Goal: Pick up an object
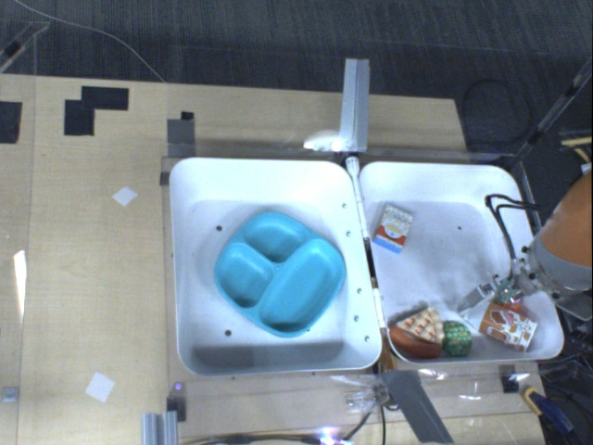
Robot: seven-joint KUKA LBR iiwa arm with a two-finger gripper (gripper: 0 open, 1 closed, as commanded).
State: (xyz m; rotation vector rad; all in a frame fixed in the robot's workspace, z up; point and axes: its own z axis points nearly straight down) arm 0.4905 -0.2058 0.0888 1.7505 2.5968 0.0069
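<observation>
I see gripper (501,292) low in right bin (435,248), near its right edge; can't tell finger state. Orange carton (508,326) lies just below it, by bin's lower right corner, long axis slanted. Nearest target, I judge.

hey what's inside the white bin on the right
Inside the right bin: a small carton near its left wall, and along the near edge a brown food item, a green piece and an orange packet. The gripper hangs over that packet, covering the floor beneath.

Arm reaches in low; end effector (500,290) seemingly angled down.
</observation>
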